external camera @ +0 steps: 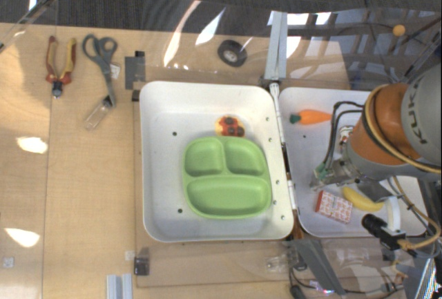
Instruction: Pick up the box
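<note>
- Cam view: arm (397,128) over R bin (304,218), gripper (330,173) low nr bin's left side.
- Grip state: can't tell, wrist blocks view.
- Box (334,206) flat in R bin, front part, just below gripper; looks apart from it.
- Banana (362,199) just beside box; carrot (311,117) at back.
- L bin (159,152): green tray (226,177).

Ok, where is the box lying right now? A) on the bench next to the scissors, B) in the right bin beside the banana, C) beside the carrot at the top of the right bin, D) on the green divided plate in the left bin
B: the box lies flat near the front of the right bin, just left of the banana, well below the carrot.
</note>
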Tool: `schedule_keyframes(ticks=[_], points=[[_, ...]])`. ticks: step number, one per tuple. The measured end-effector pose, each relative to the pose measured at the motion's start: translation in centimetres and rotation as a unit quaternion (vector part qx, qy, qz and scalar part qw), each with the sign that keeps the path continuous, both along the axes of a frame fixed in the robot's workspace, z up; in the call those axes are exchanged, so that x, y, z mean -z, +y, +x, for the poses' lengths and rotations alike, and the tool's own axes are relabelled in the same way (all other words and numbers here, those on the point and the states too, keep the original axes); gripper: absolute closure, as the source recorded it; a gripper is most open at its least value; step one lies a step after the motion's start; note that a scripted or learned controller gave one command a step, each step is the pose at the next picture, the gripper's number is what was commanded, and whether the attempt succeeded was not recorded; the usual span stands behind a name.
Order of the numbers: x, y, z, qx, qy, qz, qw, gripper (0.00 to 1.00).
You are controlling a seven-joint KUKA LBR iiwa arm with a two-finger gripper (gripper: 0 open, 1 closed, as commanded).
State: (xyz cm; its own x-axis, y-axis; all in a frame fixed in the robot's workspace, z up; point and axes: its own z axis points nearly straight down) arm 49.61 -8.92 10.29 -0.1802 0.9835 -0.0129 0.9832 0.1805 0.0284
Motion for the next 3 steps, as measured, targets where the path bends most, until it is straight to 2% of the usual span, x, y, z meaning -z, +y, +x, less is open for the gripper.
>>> schedule_keyframes(ticks=[1,2,3], points=[[0.0,0.0,0.0,0.0,0.0,0.0,1.0,0.0],[1.2,-0.5,-0.4,-0.004,0.007,0.0041,1.0,0.0],[0.0,-0.7,0.0,-0.004,0.0,0.001,1.0,1.0]])
